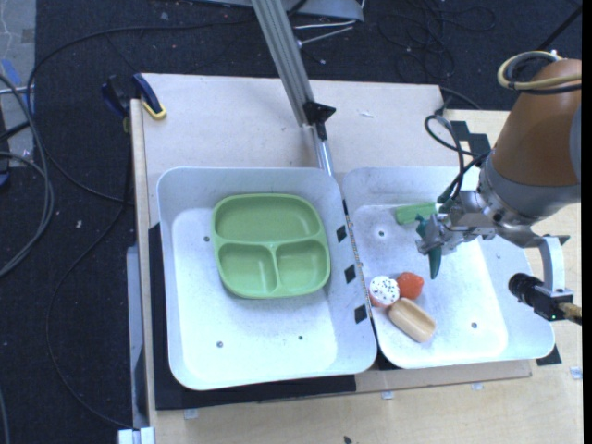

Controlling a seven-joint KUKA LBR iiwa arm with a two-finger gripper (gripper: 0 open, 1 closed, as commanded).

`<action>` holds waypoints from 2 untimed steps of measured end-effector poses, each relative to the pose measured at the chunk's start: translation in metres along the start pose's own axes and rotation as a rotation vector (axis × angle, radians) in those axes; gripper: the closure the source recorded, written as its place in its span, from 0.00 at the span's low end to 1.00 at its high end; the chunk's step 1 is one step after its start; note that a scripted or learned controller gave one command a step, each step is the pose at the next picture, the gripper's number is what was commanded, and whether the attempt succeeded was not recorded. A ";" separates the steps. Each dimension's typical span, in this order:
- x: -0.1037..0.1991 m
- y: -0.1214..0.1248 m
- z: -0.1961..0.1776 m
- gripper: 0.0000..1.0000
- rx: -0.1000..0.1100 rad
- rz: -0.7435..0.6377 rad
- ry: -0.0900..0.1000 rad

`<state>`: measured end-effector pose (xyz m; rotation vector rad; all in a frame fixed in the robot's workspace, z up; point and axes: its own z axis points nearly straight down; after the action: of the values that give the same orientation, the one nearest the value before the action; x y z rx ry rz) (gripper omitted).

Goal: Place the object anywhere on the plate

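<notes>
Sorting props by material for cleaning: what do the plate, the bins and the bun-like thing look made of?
Plate: likely moulded plastic, matte pale green, with smooth rounded dividers forming three compartments.
Bins: probably thin formed plastic, white with a dull, speckled surface and rounded corners.
Bun: looks like toy plastic or rubber, tan with a slight sheen; the camera view leaves it open which.

We're in a robotics lab, no question. A pale plywood bench (pixel 231 118) stands on dark speckled carpet (pixel 65 26), with loose black cables (pixel 55 183) trailing across the floor. A slanted aluminium strut (pixel 282 44) rises from the bench's back edge. Two shallow white plastic bins (pixel 185 340) sit side by side, and a grey industrial arm with an orange band (pixel 541 128) reaches in from the right.
</notes>
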<state>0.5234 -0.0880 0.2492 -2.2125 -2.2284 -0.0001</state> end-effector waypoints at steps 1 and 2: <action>0.050 0.003 -0.004 1.00 -0.001 -0.001 0.000; 0.107 0.014 -0.008 1.00 -0.002 -0.001 0.000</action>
<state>0.5371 0.0186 0.2576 -2.2123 -2.2309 -0.0030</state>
